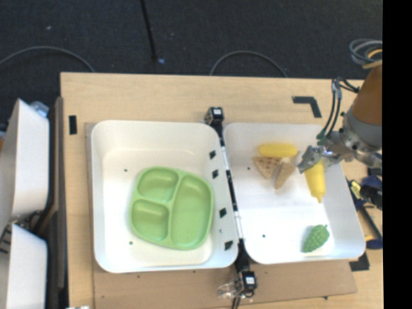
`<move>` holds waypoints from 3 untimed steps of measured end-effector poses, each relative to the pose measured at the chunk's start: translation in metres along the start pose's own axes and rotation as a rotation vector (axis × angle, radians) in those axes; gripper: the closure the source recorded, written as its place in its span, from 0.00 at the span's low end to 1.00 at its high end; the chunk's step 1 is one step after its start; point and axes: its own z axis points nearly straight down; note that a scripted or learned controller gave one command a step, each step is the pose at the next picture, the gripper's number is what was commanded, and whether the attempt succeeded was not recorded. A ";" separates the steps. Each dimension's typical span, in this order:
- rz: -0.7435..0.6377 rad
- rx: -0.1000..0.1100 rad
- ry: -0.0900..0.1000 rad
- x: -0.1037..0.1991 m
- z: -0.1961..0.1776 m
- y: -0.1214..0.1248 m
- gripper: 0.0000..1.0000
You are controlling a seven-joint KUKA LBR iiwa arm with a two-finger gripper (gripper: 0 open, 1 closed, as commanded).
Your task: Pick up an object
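On my bench [161,89] two white bins sit side by side, the left bin [103,172] and the right bin [341,227], joined along a black-clipped seam. A green divided plate [172,207] lies flat in the left one. Thin cables [248,60] curl over the dark floor [77,18] beyond the bench.

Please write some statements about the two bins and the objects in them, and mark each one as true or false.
1. The green divided plate lies in the left bin. True.
2. The green grape bunch lies on the divided plate. False: it lies in the right bin, near its front right corner.
3. The yellow corn cob lies in the right bin. True.
4. The gripper is above the left bin. False: it is above the right bin, beside the yellow squash-like object.
5. The right bin holds several objects. True.
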 end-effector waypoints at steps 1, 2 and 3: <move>-0.003 0.005 0.003 0.047 0.003 0.003 1.00; -0.004 0.006 0.003 0.100 0.006 0.004 1.00; -0.004 0.003 0.004 0.152 -0.015 0.005 1.00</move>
